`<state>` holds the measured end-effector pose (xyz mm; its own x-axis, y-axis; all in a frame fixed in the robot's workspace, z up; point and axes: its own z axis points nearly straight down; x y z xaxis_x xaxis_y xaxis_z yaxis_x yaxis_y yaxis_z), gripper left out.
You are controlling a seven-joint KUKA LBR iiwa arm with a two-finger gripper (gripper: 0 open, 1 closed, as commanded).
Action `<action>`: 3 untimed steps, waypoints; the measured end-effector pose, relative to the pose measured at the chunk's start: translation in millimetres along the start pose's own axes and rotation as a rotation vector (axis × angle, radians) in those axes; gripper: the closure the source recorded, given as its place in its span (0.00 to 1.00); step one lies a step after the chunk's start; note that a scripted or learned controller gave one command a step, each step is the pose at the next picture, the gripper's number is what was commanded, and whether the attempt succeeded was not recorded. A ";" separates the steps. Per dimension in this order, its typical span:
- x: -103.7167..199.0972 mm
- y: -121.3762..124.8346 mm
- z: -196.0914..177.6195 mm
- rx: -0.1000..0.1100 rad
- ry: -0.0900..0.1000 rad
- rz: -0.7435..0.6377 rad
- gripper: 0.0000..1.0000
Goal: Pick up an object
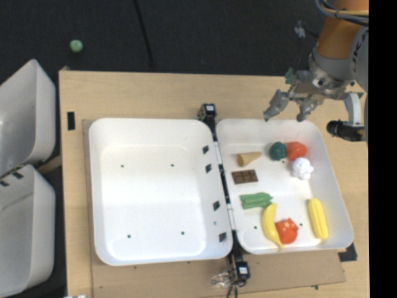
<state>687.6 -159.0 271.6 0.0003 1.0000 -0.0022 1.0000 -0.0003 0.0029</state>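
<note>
Right now I have the gripper (290, 109) open and empty above the far rim of the right bin (335, 185). The nearest targets, a green ball (277, 150), tomato (297, 149) and white lump (302, 168), sit touching. I worry the fingers could straddle two and push them apart instead of grasping one.

Even overhead light, bright on the white bins (155, 129), near blown out with faint soft shadows at the rims. Far background nearly black. Whole frame soft, low-res; small items lack fine detail.
</note>
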 end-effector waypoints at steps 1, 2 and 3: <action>14.0 1.2 146.2 -0.012 -0.001 -0.003 0.00; -29.1 -36.1 158.2 -0.025 0.000 0.000 0.00; -73.4 -60.4 127.7 -0.005 -0.003 0.002 0.00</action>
<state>627.6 -232.6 143.9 0.0024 1.0000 -0.0054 1.0000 -0.0023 0.0083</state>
